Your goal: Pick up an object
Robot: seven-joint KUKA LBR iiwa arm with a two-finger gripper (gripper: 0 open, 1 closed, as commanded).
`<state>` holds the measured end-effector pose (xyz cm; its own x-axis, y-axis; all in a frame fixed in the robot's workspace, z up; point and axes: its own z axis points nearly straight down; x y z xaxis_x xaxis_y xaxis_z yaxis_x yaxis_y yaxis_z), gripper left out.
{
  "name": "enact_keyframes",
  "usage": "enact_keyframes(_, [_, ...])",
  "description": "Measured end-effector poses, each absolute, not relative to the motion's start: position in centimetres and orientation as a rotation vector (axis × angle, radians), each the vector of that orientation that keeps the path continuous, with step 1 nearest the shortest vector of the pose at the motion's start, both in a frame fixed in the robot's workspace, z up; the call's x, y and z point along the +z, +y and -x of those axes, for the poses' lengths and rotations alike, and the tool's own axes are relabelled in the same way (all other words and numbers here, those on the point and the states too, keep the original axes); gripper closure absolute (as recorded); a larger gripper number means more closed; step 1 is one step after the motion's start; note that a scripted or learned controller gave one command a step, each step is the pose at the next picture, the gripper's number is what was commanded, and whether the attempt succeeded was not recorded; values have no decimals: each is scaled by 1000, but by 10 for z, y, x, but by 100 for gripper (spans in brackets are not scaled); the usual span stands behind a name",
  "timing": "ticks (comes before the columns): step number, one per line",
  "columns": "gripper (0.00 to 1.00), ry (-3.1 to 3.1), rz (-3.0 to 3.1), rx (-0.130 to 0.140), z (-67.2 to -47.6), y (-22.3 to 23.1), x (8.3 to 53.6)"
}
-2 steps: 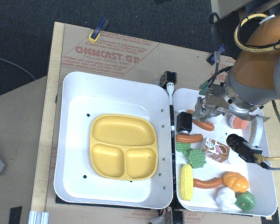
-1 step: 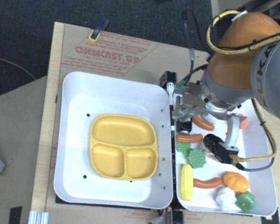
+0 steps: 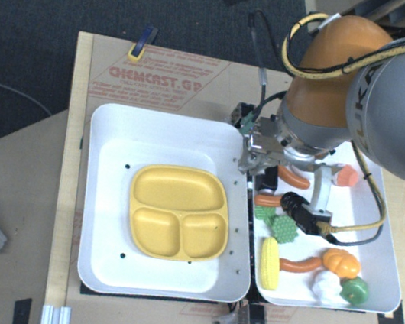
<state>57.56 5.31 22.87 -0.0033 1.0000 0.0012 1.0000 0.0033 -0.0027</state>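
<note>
Two white bins sit side by side on the tabletop [image 3: 171,74]. In the camera view, the left bin [image 3: 102,178] carries a yellow three-compartment plate [image 3: 176,212]; the right bin [image 3: 382,286] carries the toy food we might pick from.

We note a corn cob [image 3: 269,262], a green leafy piece [image 3: 283,227], an orange sausage-shaped piece [image 3: 299,264], a small pumpkin-like orange piece [image 3: 341,262], a white piece [image 3: 326,286], a green ball [image 3: 355,291], a carrot-like piece [image 3: 266,201], another sausage [image 3: 294,177] and a pinkish piece [image 3: 347,176].

The gripper [image 3: 268,165] is low over the far left corner of the right bin, near the divide between bins, with the carrot-like piece and sausage just beside it. The wrist hides the jaws from us; we cannot tell whether they are apart or together, nor whether they touch anything.

We judge the step to be the descent or grasp attempt. Next move calls for closing on one piece, then lifting straight up clear of the bin wall.
</note>
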Motion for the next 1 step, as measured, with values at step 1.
enact_keyframes(1, [100, -2221, 2217, 5, -573, 66, 216])
